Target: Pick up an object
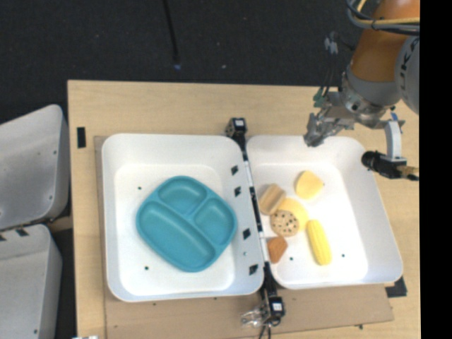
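The right bin (367, 217) holds several food items: a yellow corn cob (318, 242), a yellow wedge (308, 185), a tan bread piece (271, 198), a round cookie (284, 222) lying on a pale yellow piece, and a small orange-brown chunk (277, 248). My gripper (316, 133) hangs over the back rim of the right bin, above and behind the yellow wedge. Nothing shows between its fingers.
The left bin (120, 260) holds a teal divided tray (185, 221). A black divider with clips (245, 189) runs between the bins. A black fitting (385, 164) sticks out at the right bin's far right rim. Bare wooden bench (176, 104) lies behind the bins.
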Available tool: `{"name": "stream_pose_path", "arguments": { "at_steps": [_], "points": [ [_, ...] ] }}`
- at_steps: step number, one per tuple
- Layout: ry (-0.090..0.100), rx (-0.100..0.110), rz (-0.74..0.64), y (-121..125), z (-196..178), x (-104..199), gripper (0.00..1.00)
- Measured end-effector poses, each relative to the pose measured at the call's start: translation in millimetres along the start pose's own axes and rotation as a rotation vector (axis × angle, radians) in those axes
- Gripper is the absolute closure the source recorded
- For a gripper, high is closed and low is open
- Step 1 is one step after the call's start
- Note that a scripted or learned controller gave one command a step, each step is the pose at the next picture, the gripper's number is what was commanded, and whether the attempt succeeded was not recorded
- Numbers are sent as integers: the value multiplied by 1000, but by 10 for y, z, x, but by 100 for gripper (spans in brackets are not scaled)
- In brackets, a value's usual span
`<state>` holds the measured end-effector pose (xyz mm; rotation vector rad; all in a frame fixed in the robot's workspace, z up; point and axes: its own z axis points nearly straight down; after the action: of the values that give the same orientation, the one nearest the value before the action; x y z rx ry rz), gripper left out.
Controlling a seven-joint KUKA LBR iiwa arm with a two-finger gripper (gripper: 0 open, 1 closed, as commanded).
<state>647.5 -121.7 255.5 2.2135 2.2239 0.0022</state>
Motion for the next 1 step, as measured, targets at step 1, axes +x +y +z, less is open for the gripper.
{"name": "stream_pose_path", "arguments": {
  "at_steps": [1],
  "points": [
    [3, 3, -2, 37, 110, 551, 100]
  ]
}}
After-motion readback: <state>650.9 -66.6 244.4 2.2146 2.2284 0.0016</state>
